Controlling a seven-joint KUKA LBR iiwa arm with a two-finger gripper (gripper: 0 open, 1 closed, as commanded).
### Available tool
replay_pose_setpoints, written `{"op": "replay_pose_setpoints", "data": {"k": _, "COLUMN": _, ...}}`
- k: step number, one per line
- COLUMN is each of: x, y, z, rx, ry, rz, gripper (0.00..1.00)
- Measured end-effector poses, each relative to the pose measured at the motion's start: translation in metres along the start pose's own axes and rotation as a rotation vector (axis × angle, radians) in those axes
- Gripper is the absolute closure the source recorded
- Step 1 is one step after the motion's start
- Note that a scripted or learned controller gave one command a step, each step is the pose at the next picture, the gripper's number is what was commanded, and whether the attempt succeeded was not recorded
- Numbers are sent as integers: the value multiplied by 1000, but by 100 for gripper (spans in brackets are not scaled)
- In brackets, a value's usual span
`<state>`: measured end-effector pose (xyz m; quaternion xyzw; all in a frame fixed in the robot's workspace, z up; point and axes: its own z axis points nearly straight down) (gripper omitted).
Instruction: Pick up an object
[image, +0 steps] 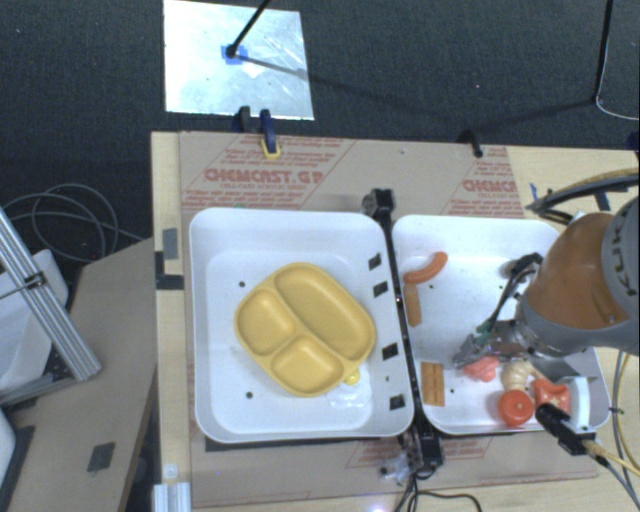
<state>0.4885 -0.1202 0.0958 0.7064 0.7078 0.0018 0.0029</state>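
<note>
Two shallow white bins sit side by side on the bench. The left bin (215, 300) holds a yellow three-compartment plastic plate (304, 327), tilted a bit on its diagonal. The right bin (470, 275) has all the small stuff: a curved orange sausage-shaped toy (425, 268) near the divider, a flat tan wafer-like block (432, 383) by the front wall, and a cluster in the front right corner made up of a pinkish-red soft piece (482, 369), a cream-coloured lump (516, 374) and a red round tomato-like toy (515, 405).

The gripper (478, 347) is low over that cluster, right at the pink piece, but the wrist hides the tips, so I can't tell how far apart they are or whether anything is caught.

If it's going for the pink piece, I'd centre on it and come straight down, because the cream lump is touching or just beside it and could get nudged. The front wall and right corner are close, so room is tight there. The middle of the bin is much more open for lifting out.
</note>
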Motion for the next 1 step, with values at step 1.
{"op": "replay_pose_setpoints", "data": {"k": 1, "x": 67, "y": 28, "z": -94, "rx": -5, "ry": 3, "rz": -10, "gripper": 100}}
